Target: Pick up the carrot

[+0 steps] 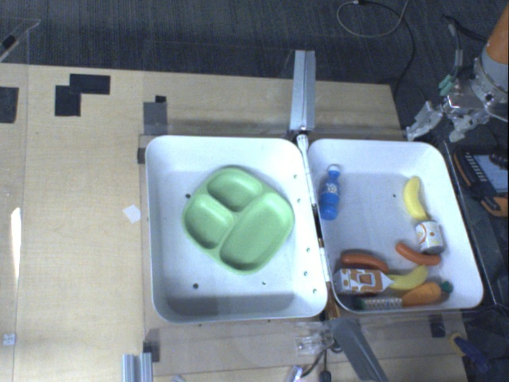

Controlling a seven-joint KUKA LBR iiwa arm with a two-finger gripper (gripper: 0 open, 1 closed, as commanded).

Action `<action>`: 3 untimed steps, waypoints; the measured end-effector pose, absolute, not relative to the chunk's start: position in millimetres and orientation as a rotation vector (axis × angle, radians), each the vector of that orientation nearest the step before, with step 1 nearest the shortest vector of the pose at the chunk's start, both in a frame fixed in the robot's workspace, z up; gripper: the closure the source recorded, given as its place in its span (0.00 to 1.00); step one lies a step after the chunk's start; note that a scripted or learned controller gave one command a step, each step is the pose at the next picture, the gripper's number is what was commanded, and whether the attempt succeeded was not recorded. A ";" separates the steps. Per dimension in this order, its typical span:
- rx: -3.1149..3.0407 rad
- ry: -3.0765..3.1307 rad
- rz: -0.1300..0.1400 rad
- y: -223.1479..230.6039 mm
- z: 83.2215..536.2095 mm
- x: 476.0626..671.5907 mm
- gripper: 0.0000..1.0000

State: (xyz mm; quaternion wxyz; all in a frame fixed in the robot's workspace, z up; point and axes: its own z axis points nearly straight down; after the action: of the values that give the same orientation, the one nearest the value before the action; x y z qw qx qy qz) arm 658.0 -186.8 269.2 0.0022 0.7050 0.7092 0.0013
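Camera view carries little legible writing; the carton [362, 281] near the right bin's front edge bears an orange and white printed label too small to read, and the small can [429, 235] has a label that is likewise blurred; the blue bottle [329, 192] lies along the divider with markings that cannot be made out. The carrot [424, 294] lies at the front right corner of the right bin [374, 161], orange with a dark green end toward the wall; a yellow banana [411, 278] touches it on the left, with the carton just beyond; a reddish sausage [363, 260] lies above the carton, another [416, 254] sits just under the can, and a second banana [413, 197] lies higher, near the right wall. The left bin [171, 293] holds a green divided plate [238, 218]. The gripper [453, 118] hangs outside the bins beyond the right bin's far right corner, well apart from the carrot; whether it is released or clenched cannot be told; nothing shows in it. The bench [71, 213] is pale wood with black squares at the far left; dark carpet and a loose cable [382, 14] lie beyond.
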 end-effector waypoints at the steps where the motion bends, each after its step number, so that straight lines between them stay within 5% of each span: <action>1: 2.096 2.336 0.004 -118.4 130.6 670.0 0.00; 2: 1.828 2.546 0.007 -72.7 187.1 670.5 0.00; 3: 1.933 2.471 0.005 -105.5 172.3 590.5 0.00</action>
State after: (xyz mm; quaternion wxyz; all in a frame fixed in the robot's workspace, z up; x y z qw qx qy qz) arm 590.5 -105.5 172.3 0.0023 0.6163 0.7875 0.0016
